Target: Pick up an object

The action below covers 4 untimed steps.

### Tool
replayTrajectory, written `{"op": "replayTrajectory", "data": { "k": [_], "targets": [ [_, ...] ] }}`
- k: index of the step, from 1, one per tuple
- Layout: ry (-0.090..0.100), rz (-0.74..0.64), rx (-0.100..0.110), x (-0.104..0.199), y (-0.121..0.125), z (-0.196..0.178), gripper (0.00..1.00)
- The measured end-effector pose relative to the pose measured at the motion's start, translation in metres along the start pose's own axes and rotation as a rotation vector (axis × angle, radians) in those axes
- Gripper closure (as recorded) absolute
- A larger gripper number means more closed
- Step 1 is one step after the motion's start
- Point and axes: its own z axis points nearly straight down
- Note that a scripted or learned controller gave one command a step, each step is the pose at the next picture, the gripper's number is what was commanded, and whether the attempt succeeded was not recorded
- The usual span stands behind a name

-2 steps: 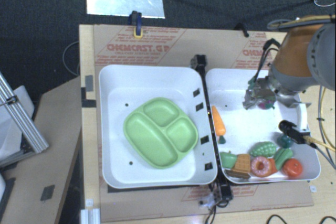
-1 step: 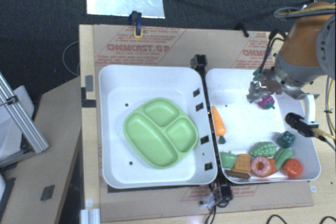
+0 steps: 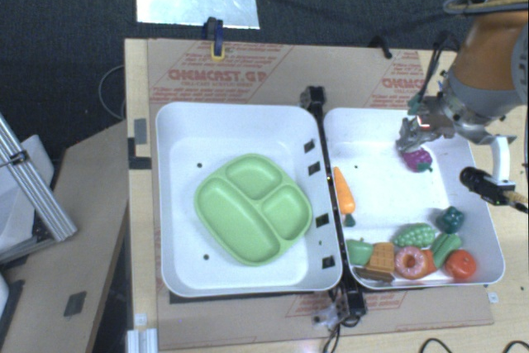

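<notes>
My gripper (image 3: 411, 136) hangs over the far part of the right bin (image 3: 372, 145), at the end of the grey and orange arm (image 3: 488, 54). A purple toy with a green stem (image 3: 418, 159) sits directly under its tip, touching or nearly touching it. Whether the toy is gripped cannot be told. An orange carrot (image 3: 343, 190) lies by the bin's left wall. Along the near wall are a pink donut (image 3: 410, 261), a red tomato (image 3: 461, 263), a dark green broccoli (image 3: 451, 219) and several other toy foods.
The left bin (image 3: 190, 136) holds a light green divided plate (image 3: 252, 208). A black divider with clips (image 3: 324, 178) runs between the bins. A black part of the arm (image 3: 488, 184) juts over the right bin's right rim.
</notes>
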Motion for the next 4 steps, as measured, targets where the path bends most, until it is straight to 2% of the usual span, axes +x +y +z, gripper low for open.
{"op": "replayTrajectory", "data": {
  "k": [1, 2, 3, 4],
  "targets": [
    [0.002, -0.005, 0.0, 0.05, 0.021, -0.009, 1.0],
    [0.001, -0.003, 0.0, 0.099, 0.051, 0.005, 1.0],
    [0.001, -0.003, 0.0, 0.134, 0.08, 0.009, 1.0],
    [0.0, -0.001, 0.003, 0.135, 0.076, 0.011, 1.0]
  ]
}}
